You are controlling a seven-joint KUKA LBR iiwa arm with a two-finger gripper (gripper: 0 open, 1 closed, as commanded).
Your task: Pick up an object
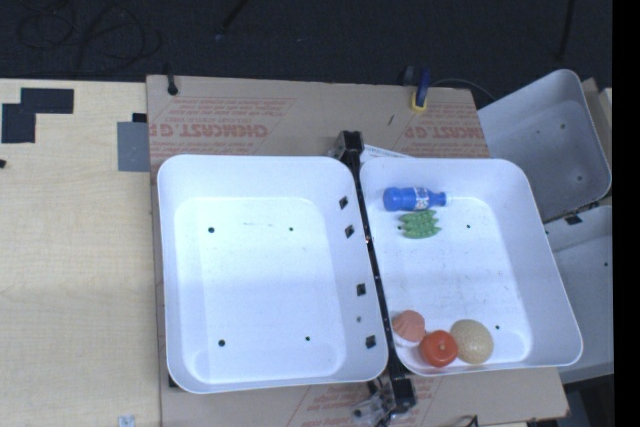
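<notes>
The right bin (520,245) holds several small objects. A blue bottle (412,199) lies on its side near the bin's far left corner. Just in front of it rests a green leafy toy (420,225). At the near edge sit a pink shell-like piece (408,325), a red tomato (438,348) and a tan round object (472,340), close together and touching.
The left bin (190,265) stands beside the right one, joined by a black clamp strip (362,255). Both rest on a cardboard sheet (260,120). A grey tilted panel (550,145) lies at the right. A yellow-blue clip (421,90) stands at the cardboard's far edge.
</notes>
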